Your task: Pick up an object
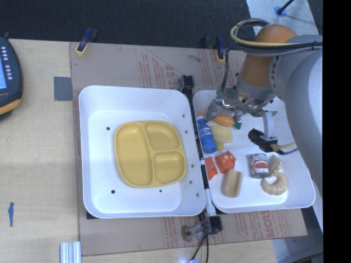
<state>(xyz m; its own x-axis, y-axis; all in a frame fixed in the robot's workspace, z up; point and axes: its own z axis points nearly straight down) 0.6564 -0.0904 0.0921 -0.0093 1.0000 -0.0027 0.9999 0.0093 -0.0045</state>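
**Gripper low over the right bin**

The gripper [233, 106] hung just above an orange rounded toy [224, 119]; whether it was open or closed could not be told. Beside it lay a blue bottle [207, 136], farther off a yellow divided plate [149, 153].

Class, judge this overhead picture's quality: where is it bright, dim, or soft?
Camera view: the left bin reads bright white around the yellow tray; the floor beyond the bench is dark; the small toys beneath the gripper look soft and hard to separate.
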